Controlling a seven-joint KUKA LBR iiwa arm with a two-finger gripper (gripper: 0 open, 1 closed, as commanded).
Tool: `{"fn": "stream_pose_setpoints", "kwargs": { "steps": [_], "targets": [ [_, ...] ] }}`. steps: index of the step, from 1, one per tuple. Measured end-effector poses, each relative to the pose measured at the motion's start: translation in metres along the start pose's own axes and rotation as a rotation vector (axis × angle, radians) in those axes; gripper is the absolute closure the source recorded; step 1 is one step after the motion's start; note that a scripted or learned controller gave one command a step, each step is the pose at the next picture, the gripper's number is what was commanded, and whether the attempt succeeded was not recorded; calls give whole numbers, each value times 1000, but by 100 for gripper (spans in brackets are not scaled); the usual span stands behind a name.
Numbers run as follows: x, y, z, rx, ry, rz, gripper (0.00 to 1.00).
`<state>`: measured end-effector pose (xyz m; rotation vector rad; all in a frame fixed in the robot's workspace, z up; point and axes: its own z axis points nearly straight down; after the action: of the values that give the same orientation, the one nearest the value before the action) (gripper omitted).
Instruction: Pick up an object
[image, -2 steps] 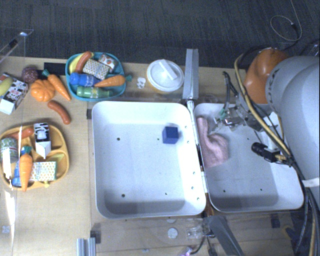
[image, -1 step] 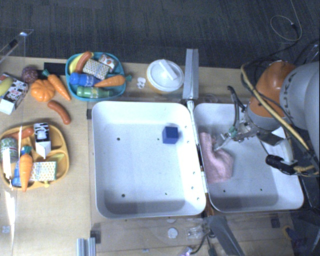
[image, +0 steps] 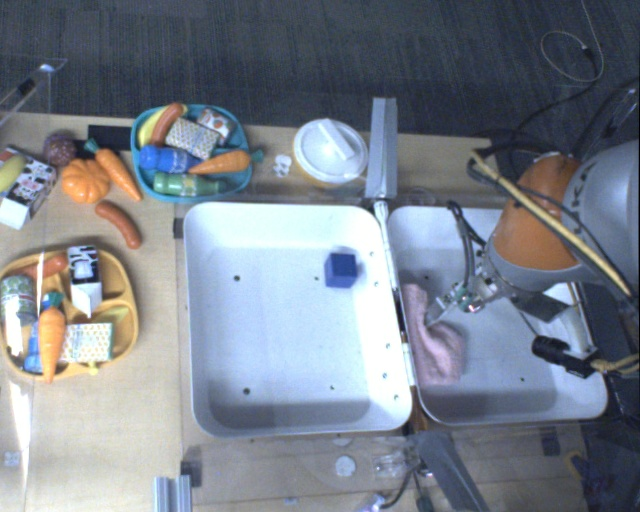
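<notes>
Right now the arm (image: 560, 225) leans in from the right over the right-hand bin (image: 520, 395), its orange band bulging above the wrist. The pincer (image: 440, 312) hangs low at the bin's left side, right at the upper end of a pink cloth (image: 436, 345) that lies crumpled along the wall next to the divider. Its tips look to be touching the cloth's top edge, but from this angle I cannot tell whether they are spread or pressed together, or whether any fabric sits between them.

Over in the left-hand bin (image: 260, 380) a small blue cube (image: 342, 269) sits alone near the upper right corner, well apart from the pincer and with the bin walls between them.

Outside the bins, on the wooden tabletop (image: 160, 330), a blue bowl (image: 190, 150) holds toy food, including a carrot and a blue bottle. Beside it to the left lie a toy pumpkin (image: 82, 181), a loose carrot (image: 120, 172) and a sausage (image: 120, 223). A yellow tray (image: 70, 315) at the far left carries more toy groceries, among them a carrot and small cartons. A white lidded bowl (image: 331, 150) stands just behind the left bin, near the grey post (image: 380, 150) rising between the two bins. Cables trail along the arm's side.
</notes>
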<state>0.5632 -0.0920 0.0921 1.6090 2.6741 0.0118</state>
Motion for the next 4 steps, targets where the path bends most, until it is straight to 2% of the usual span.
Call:
{"fn": "stream_pose_setpoints", "kwargs": {
  "steps": [1,2,3,4],
  "targets": [
    [31,-63,-1,-1,0,20,0],
    [14,-24,-20,16,11,119,0],
    [12,-72,-1,-1,3,13,0],
    [12,-69,-13,-8,0,11,100]
  ]
}}
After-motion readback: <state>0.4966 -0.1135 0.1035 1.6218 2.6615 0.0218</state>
